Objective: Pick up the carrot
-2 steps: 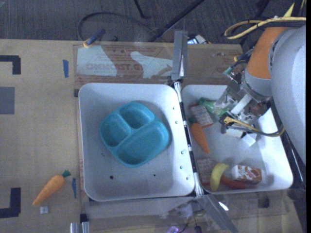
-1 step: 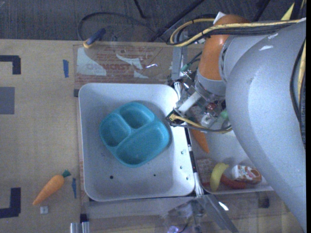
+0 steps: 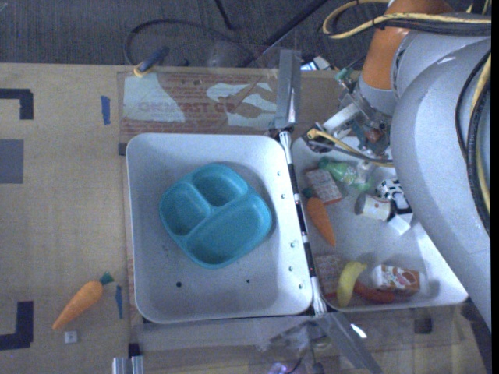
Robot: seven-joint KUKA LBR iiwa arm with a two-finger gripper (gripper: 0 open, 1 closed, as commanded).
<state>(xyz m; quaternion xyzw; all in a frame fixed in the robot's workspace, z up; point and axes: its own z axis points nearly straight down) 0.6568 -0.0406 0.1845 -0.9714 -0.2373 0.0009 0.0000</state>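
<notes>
Camera view looks down on two white bins; the left bin (image 3: 148,287) holds a blue divided plate (image 3: 216,213). A carrot (image 3: 320,219) lies at the left edge of the right bin (image 3: 437,267), beside the divider. Another carrot (image 3: 79,302) rests on the bench, left of both bins. A banana (image 3: 349,280) sits near. The gripper (image 3: 355,131) hangs over the far part of the right bin; its state cannot be told.

Divided plate (image 3: 216,213) mid left bin (image 3: 148,158); one carrot (image 3: 320,220) at right bin's (image 3: 433,265) left wall, another carrot (image 3: 78,303) on bench (image 3: 54,209) near left bin's front-left corner.
</notes>
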